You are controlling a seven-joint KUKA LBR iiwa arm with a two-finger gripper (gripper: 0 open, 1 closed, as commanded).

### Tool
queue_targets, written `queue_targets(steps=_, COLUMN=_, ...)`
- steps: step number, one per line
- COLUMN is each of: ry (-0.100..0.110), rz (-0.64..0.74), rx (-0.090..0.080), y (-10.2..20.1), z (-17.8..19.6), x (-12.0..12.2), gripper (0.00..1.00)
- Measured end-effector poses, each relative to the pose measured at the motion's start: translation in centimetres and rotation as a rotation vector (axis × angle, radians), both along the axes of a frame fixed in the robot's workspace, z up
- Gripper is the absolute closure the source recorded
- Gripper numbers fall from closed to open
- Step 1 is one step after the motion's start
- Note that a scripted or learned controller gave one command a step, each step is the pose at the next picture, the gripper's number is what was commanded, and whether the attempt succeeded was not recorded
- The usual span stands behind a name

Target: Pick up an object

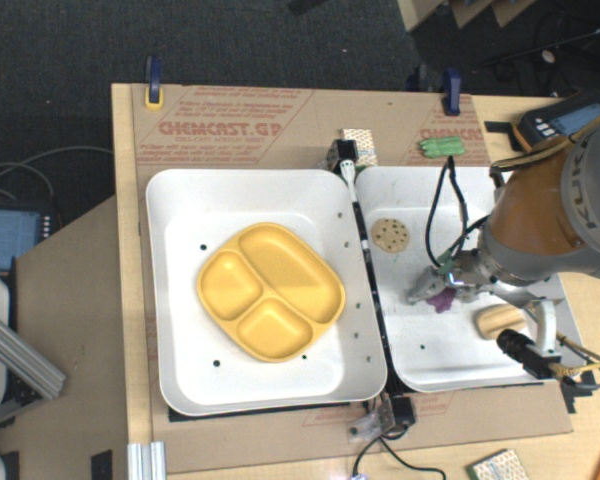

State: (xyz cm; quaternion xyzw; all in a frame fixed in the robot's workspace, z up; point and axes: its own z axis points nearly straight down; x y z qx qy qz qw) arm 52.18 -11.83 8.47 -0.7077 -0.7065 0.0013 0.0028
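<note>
Purple object (442, 301): small, right bin (420, 363), beside gripper (435, 286); long axis unclear.
Gripper: low over it, grip state — cannot tell.
Cookie (389, 234): round, dotted, tan.
Tray (270, 290): yellow plastic, three compartments, left bin (180, 208).

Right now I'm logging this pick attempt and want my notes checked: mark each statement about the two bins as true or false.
1. The yellow divided plate lies in the left bin. True.
2. The plate has two compartments. False: it has three.
3. The round tan perforated disc lies in the right bin. True.
4. The gripper is over the left bin. False: it is over the right bin, by a small purple object.
5. The tan block lies in the left bin. False: it lies in the right bin, right of the purple object.
</note>
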Motion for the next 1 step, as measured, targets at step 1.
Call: queue_targets(steps=1, ry=-0.01, rz=0.003, rx=-0.004, y=0.49, z=-0.01, x=3.62, gripper=0.0)
